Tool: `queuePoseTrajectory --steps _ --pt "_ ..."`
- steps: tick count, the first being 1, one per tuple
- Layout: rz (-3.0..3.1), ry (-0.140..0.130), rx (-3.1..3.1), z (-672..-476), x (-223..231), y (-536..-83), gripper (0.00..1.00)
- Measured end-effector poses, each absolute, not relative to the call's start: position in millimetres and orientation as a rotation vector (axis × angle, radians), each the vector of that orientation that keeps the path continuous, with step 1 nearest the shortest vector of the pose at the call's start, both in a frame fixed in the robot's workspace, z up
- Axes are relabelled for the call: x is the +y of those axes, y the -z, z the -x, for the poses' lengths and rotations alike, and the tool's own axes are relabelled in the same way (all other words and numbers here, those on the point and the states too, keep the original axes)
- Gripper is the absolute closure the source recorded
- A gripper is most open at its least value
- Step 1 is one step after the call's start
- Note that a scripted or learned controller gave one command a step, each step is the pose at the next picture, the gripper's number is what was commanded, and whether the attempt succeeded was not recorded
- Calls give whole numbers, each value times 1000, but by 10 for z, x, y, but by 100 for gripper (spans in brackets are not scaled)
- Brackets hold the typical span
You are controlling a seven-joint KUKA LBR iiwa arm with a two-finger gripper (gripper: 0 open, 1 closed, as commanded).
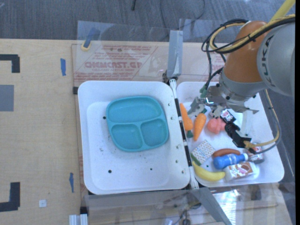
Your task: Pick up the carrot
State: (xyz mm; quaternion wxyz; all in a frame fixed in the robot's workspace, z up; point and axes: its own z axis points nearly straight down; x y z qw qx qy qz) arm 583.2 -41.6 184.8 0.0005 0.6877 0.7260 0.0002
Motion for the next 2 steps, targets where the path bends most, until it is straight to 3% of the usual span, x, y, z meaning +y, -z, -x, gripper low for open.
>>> queuePoseTrajectory --steps 1,2 --pt "-2209 2 2236 -5386 -548 -1844 0" --pt "-2304 1 2137 -5599 -1129 -932 0"
